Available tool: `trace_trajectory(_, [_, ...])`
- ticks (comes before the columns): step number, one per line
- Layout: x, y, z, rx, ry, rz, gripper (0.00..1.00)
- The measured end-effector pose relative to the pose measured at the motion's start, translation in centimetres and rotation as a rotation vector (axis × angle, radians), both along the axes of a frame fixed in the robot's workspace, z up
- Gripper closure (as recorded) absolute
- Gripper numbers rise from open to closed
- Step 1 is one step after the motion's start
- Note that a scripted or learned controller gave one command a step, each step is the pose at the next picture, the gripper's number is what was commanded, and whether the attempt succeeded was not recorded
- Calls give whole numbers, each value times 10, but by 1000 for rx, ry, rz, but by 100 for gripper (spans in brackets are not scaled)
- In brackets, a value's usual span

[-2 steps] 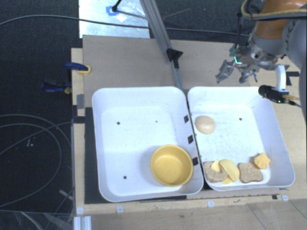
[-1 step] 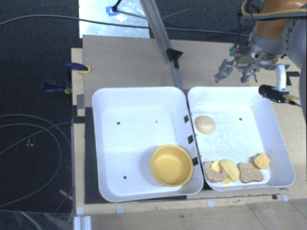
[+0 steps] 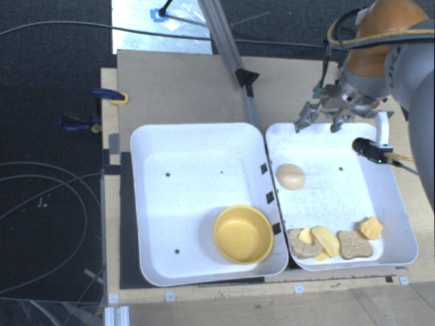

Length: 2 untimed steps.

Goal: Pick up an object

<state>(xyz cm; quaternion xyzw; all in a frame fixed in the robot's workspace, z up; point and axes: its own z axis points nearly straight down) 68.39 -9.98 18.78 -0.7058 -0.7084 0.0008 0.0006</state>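
Bread roll (image 3: 291, 177) lies at centre frame, near the right bin's (image 3: 391, 202) left wall; left of it, a yellow bowl (image 3: 243, 233) fills the other bin's lower corner. My gripper (image 3: 318, 125) hangs upper right, fingers apart, clear for a descent.
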Motion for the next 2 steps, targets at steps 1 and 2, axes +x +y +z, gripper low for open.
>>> trace_trajectory(1, [4, -9, -49, -1, -1, -2, 0])
trace_trajectory(2, [3, -9, -100, 0, 5, 0, 0])
